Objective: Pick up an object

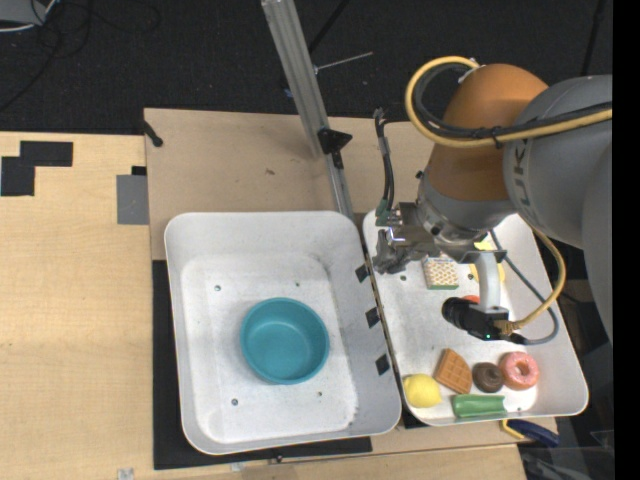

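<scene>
Presently, grey arm's pincer (pixel 392 251) hung at the shallow white right bin's (pixel 562 388) ten o'clock; finger spread indeterminable. Round teal plastic bowl (pixel 285 341) sat centred in the left bin (pixel 200 243).

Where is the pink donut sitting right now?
The pink donut lies in the right bin near its front right corner, beside the brown donut and above the green block.

— Where do I have room?
— Left bin (pixel 200 243): just the teal bowl (pixel 285 340) mid-floor, open floor around it.
— And the right bin (pixel 560 393)?
— I see its near end crowded: lemon (pixel 422 391), waffle (pixel 453 370), doughnuts (pixel 505 372); the arm (pixel 520 158) covers the far end.
</scene>
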Action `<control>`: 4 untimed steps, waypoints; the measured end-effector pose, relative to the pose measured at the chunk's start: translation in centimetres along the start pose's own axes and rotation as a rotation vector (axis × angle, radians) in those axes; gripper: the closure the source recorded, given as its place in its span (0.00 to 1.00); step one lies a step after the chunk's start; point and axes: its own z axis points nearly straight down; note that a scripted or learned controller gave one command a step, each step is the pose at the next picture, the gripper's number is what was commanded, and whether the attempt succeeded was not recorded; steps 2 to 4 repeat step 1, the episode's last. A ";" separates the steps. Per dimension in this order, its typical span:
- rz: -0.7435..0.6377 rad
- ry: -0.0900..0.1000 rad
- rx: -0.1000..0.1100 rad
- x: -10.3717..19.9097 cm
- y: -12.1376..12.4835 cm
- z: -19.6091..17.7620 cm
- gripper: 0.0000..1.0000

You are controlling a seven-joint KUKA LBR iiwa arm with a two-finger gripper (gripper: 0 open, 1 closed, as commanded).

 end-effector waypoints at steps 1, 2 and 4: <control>0.000 0.001 0.002 4.9 1.8 1.2 1.00; 0.000 0.001 0.002 4.9 1.8 1.2 1.00; 0.000 0.001 0.002 4.9 1.8 1.2 1.00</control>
